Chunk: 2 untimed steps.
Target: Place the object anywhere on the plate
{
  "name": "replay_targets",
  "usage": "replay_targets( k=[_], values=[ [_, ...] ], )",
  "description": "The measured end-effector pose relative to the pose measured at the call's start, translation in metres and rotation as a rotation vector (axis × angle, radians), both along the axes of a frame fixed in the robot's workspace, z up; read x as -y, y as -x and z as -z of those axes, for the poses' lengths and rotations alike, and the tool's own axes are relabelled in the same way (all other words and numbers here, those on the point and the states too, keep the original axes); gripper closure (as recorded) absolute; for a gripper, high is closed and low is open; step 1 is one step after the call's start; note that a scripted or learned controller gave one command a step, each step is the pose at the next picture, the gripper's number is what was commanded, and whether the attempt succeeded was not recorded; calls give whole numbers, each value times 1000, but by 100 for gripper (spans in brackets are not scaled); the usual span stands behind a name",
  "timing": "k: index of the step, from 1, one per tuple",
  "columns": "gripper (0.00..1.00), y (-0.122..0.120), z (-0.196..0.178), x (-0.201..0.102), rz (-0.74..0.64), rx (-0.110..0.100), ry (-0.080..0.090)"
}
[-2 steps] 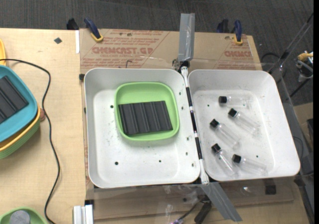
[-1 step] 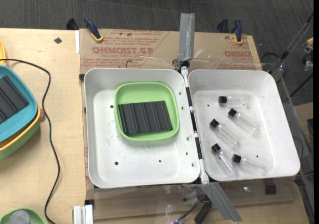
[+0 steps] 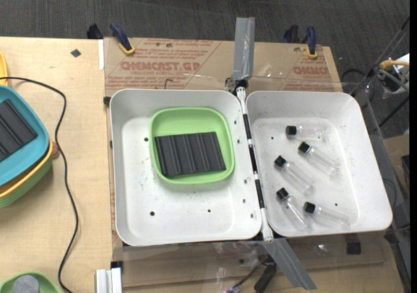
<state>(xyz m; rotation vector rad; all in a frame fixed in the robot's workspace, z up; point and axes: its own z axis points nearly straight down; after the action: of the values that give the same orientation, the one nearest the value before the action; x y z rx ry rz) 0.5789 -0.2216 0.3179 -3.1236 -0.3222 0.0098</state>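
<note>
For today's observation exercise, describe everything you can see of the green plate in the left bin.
The green plate is a squarish dish with rounded corners and a raised rim, plastic by its look. It lies flat and upright on the floor of the left white bin, toward the bin's back, apart from the walls. A dark, ribbed rectangular pad lies inside it, covering most of its base and slightly skewed. Nothing else touches it.

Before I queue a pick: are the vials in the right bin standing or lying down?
Lying down. All five clear vials rest on their sides on the floor of the right bin, black caps showing at one end.
</note>
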Motion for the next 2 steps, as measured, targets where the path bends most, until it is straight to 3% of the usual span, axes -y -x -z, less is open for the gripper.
replay_targets(
  k=[1,2],
  values=[
    [0,-7,-35,0,0,2,1],
    [0,-26,6,0,-2,0,0]
  ],
)
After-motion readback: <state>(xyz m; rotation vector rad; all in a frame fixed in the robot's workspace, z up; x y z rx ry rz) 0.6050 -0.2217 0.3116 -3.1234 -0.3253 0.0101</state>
